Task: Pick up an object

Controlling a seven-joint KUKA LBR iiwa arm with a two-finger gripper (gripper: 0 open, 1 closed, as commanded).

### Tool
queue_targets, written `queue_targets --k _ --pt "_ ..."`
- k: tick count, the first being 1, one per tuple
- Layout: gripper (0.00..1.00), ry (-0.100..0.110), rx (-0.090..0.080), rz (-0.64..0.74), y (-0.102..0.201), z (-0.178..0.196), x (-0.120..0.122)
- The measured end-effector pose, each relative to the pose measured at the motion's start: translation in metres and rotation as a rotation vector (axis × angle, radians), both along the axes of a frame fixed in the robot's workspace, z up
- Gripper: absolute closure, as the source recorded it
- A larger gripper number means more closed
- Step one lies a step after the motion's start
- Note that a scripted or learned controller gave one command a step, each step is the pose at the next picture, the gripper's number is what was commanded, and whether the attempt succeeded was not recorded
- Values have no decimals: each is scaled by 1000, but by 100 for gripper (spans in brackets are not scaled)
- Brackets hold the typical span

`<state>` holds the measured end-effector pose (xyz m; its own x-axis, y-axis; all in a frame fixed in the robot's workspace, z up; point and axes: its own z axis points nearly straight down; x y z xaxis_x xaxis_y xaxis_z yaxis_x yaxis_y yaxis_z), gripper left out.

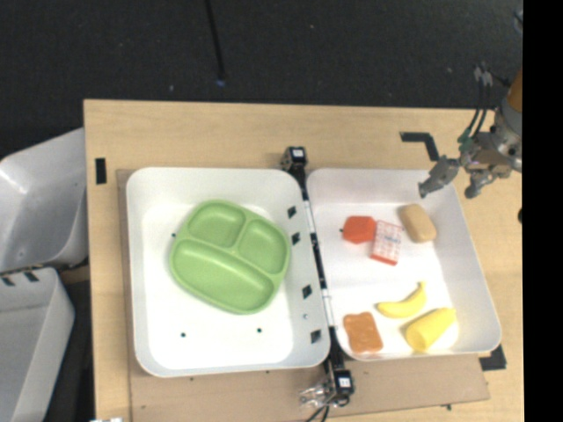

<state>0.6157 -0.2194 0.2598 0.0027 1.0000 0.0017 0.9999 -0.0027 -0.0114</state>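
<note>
The arm enters at the right edge and is mostly cut off; only the wrist shows, blurred. The pincer (pixel 456 181) hangs over the far right corner of the right bin (pixel 466 236), its two fingers spread wide with nothing between them.

The left bin (pixel 141 236) carries a green divided plate (pixel 230 255) at its middle. In the right bin, a yellow block (pixel 429 328) lies at the near right corner, with a banana (pixel 402 301) just beside it and an orange slab (pixel 362 332) at the near left corner. A tan roll (pixel 418 222) lies nearest the pincer, just below it. A red-and-white packet (pixel 386 242) and a red object (pixel 359 229), hard to identify, touch mid-bin.
</note>
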Motion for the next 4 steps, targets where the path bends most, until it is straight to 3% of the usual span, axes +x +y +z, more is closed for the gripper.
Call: queue_targets --k 1,3,4 --pt "0 -13 -2 3 1 9 2" --pt "0 -7 -3 1 5 -110 -12" --pt "0 -23 -12 -4 0 -152 -9"
